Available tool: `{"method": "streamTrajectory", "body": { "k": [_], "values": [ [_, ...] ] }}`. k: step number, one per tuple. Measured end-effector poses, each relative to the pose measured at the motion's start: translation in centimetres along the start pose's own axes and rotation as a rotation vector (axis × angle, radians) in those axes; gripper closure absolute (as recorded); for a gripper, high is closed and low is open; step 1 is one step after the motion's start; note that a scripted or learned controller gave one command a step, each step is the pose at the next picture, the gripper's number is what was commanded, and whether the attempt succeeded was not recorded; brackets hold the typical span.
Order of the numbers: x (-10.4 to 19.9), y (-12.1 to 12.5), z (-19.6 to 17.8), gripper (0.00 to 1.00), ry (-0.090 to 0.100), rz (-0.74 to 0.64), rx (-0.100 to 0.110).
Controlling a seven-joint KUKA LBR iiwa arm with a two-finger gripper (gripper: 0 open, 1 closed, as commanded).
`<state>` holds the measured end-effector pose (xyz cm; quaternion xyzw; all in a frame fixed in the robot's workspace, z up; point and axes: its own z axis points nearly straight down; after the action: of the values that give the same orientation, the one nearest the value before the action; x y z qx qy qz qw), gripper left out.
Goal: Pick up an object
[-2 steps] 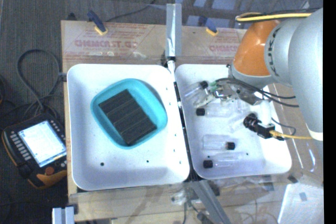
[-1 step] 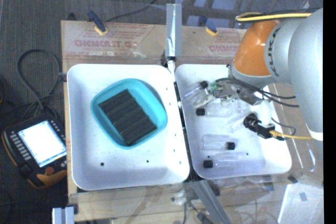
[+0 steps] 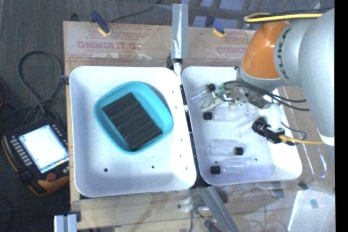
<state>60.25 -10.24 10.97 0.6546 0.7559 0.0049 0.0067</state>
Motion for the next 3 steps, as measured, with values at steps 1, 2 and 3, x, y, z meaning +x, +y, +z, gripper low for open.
{"method": "streamTrajectory", "body": {
  "k": [1,2,3],
  "values": [
    [0.00,0.00,0.00,0.00,0.000,0.000,0.000],
    [0.00,0.00,0.00,0.00,0.000,0.000,0.000],
    [0.00,0.00,0.00,0.00,0.000,0.000,0.000]
  ]
}}
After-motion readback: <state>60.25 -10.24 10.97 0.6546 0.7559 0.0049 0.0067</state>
